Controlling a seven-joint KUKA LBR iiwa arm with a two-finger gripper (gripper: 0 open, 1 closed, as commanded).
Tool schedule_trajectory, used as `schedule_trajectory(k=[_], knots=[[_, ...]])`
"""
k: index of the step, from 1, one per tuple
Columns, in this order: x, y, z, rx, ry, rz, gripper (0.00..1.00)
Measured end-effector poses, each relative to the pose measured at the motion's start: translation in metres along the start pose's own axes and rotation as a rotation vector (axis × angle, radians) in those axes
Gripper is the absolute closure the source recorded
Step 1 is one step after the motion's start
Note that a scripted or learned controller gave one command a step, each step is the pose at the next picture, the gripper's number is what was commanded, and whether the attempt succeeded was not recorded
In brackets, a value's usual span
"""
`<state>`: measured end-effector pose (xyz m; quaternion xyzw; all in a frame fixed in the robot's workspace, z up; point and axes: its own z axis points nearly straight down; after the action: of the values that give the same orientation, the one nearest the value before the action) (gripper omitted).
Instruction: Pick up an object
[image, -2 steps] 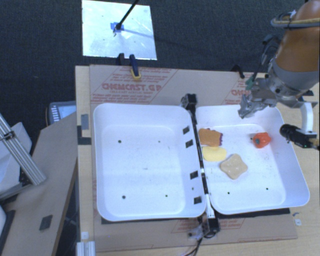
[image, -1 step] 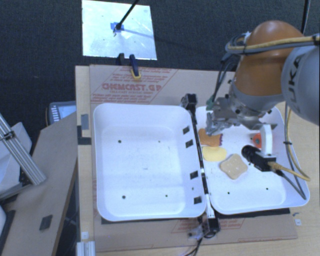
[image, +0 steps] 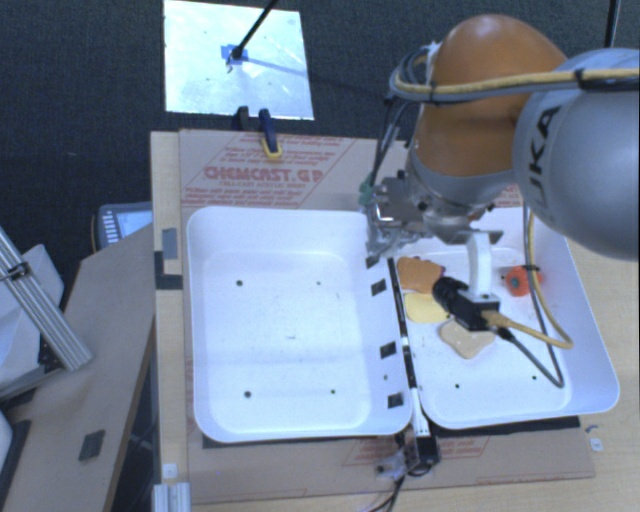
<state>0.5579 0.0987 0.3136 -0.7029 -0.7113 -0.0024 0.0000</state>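
Because the bulky wrist crowds over them, I cannot tell whether the fingers (image: 380, 243) are open or closed. They hang at the inner rim of the right bin (image: 590, 390), and I see nothing held. Just beside them lies a flat orange piece (image: 420, 272), then a yellow piece (image: 424, 309), a tan piece (image: 468, 342) and, further right, a small red-orange object (image: 517, 282). My worry is that, coming down here, they strike the rim, or slide off such thin, flat pieces and rise empty.

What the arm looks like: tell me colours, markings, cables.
The arm is glossy grey and rounded, with dark letters on its side, an orange band above the wrist, a yellow cable crossing it, and a bare-metal end effector.
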Motion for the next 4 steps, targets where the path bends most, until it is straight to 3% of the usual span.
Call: schedule_trajectory(k=[1,2,3,4], knots=[[0.046,-0.058,-0.034,0.001,0.001,0.001,1.00],[0.062,-0.070,-0.178,-0.015,0.004,0.004,1.00],[0.129,-0.071,-0.045,0.013,-0.006,0.002,1.00],[0.116,-0.011,0.232,0.012,-0.008,0.012,1.00]])
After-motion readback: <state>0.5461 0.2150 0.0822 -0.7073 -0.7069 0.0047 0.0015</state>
